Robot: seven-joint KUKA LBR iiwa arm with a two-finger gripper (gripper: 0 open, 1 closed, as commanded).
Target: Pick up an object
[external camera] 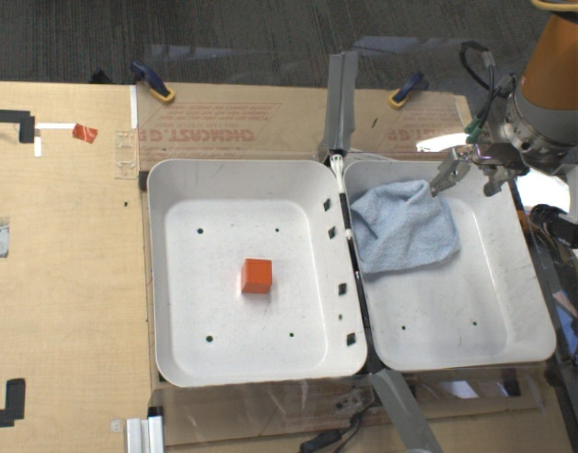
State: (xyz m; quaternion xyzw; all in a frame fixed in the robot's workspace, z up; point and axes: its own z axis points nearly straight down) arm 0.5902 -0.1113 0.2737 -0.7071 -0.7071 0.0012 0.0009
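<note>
An orange-red cube (257,276) rests on the floor of the left bin (176,347), near its middle. A crumpled light-blue cloth (404,226) lies in the far left part of the right bin (516,338). My gripper (469,179) hangs over the far edge of the right bin, just right of the cloth's upper right corner. It is open, and its left finger (446,176) sits close to that corner of the cloth. Nothing is between the fingers.
The two white bins stand side by side, joined by black clips along the middle divider (346,253). Cardboard (232,121) lies behind them, held by blue-and-yellow clamps (153,81). A wooden board (53,281) spreads out on the left.
</note>
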